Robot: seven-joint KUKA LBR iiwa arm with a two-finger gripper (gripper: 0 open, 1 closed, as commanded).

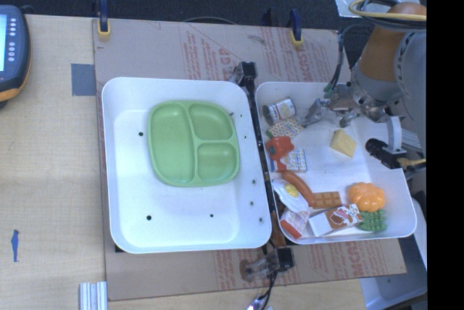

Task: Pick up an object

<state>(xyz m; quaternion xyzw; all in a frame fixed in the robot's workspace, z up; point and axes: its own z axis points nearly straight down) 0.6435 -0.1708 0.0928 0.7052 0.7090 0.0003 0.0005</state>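
Lowering gripper [322,110], finger spread impossible to judge and nothing visibly held, squarely over cheese wedge [344,143] near far right corner of right bin [406,229], keeping clear of small can [280,111] alongside.

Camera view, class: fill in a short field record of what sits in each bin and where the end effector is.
left bin: green divided plate
right bin: small can, yellow cheese wedge, orange pumpkin, green peas, sausage, assorted toy food packets
end effector: over the right bin's far side, near the can
held object: none seen
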